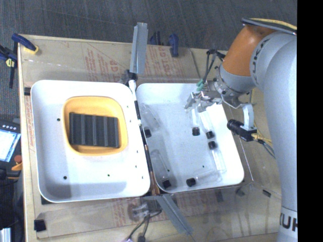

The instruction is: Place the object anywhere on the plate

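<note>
This is a robotics lab or test cell, not a home or shop. A large grey industrial arm (282, 110) with an orange band and part of a maker's name on its base reaches over a plywood bench (91, 59) that carries two shallow white bins (45, 135) side by side, held by metal brackets. Blue clamps (24, 43) grip the bench edge at the far left and top. Loose cables (141, 226) run off the near edge, a small lit screen (7, 142) sits at the left, and dark carpet (75, 9) covers the floor beyond.
</note>
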